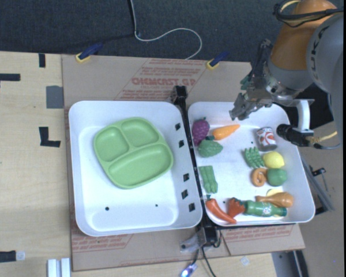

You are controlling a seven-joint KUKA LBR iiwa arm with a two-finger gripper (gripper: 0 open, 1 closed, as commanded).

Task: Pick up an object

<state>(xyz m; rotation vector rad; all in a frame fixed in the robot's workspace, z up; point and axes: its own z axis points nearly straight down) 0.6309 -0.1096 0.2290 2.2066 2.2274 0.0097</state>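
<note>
Over the right bin's far edge hangs the tool (240, 112), tilted down and toward the left, its dark tips poised above the white floor near the top wall; whether its tips are apart or together I cannot tell from this slant, and nothing is seen between them

Nearest to it lies the carrot (225, 132), just below and slightly left of the tips, its long axis running left-down to right-up, thick end at the left and thin end pointing toward the tool. That is my guess for the likeliest target: a short drop and a small shift leftward would put the tool over its middle, and a grasp across the short axis would suit it best

Just left of the carrot sit the purple grapes (200, 130), close by the divider between the bins (183, 133), and below them the broccoli (209, 149), nearly touching the carrot's thick end, so room on that side is tight. To the right the floor is bare as far as the can (266, 138), which leaves open space for a finger on the carrot's upper right side

Further down lie the lemon (274, 160), a green pod (208, 178) and the bottle (264, 209) along the near wall, well apart from the tool. The left bin (81, 172) holds a green tray (133, 152)
</note>
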